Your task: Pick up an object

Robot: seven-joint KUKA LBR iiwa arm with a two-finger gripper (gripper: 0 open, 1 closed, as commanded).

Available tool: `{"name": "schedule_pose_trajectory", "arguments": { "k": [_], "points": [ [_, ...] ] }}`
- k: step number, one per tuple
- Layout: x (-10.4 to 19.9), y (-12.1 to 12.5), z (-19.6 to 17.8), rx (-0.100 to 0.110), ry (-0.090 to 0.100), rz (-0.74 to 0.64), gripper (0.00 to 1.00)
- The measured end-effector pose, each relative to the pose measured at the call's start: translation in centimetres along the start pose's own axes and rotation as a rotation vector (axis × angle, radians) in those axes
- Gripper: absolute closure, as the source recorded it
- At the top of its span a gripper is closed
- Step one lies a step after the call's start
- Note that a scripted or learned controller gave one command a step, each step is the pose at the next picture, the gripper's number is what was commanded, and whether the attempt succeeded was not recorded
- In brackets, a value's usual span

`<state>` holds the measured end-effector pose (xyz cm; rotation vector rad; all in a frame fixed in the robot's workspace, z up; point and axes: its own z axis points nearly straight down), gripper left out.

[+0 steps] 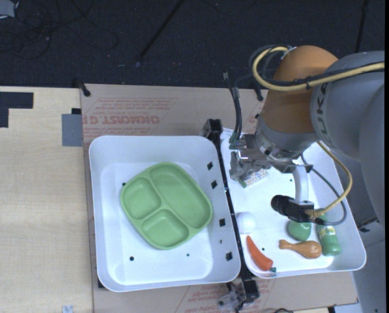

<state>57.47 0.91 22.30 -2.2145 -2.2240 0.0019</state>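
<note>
Divided plate [166,204] in left bin [109,240]; ball [245,222], carrot [259,253], drumstick [301,247] in right bin [350,256].

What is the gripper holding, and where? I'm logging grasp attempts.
Cannot be told: the gripper sits low in the right bin, its tips unclear.

You see a grey arm [350,103] with an orange band [292,96]; a yellow cable [266,67] loops at its 11 o'clock.

A robotics lab: an industrial arm [337,103] over white bins [109,175] on a cardboard-covered table [38,194], cables [25,5] trailing behind.
</note>
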Motion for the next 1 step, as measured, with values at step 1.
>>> {"name": "schedule_pose_trajectory", "arguments": {
  "k": [1],
  "points": [
    [4.76, 1.31, -1.00, -0.001, 0.001, 0.000, 1.00]
  ]
}}
